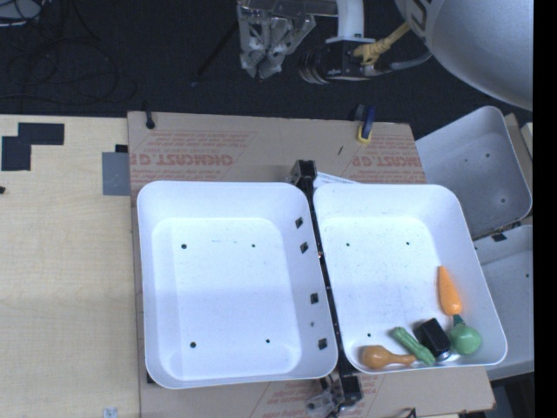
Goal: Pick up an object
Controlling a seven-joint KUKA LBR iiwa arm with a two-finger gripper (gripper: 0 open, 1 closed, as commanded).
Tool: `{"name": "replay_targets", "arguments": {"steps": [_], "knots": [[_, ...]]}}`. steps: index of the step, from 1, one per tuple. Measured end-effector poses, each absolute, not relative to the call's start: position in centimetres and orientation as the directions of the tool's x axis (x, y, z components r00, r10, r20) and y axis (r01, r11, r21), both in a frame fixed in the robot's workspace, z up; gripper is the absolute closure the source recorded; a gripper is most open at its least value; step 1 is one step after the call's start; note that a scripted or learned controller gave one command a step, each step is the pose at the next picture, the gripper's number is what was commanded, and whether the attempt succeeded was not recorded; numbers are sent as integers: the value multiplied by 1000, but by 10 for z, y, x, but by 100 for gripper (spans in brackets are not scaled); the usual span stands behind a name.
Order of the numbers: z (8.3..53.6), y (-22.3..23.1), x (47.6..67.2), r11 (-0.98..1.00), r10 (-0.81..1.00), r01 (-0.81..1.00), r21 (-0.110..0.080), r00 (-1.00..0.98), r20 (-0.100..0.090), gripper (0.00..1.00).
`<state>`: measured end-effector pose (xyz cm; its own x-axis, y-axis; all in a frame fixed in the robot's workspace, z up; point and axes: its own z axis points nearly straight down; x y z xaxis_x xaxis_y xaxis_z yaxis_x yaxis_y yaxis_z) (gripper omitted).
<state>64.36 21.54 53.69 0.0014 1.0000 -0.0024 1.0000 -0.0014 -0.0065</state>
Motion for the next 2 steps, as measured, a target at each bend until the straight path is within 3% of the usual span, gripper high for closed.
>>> {"name": "replay_targets", "arguments": {"steps": [1, 2], "knots": [[537, 244, 644, 3, 1000, 1000, -4, -3, -1, 100], [537, 234, 643, 0, 1000, 1000, -6, 0, -2, 100]]}}
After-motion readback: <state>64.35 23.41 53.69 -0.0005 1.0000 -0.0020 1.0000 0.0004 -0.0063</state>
